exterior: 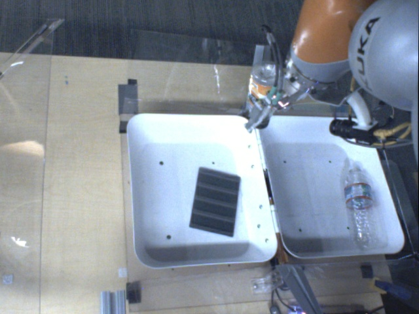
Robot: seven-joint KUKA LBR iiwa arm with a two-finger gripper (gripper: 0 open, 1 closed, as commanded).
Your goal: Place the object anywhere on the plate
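A ridged tray [215, 201] lies in the left bin [150, 133]; a bottle [359, 205] in the right bin [308, 156].

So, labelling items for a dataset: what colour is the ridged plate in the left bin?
Dark grey, nearly black, plate; camera view shows it best.

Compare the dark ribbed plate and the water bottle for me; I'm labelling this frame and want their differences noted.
The dark ribbed plate is flat, opaque and rectangular; the water bottle is clear and rounded, lying on its side. The plate lies in the left bin, the bottle in the right bin. Both rest apart from the gripper.
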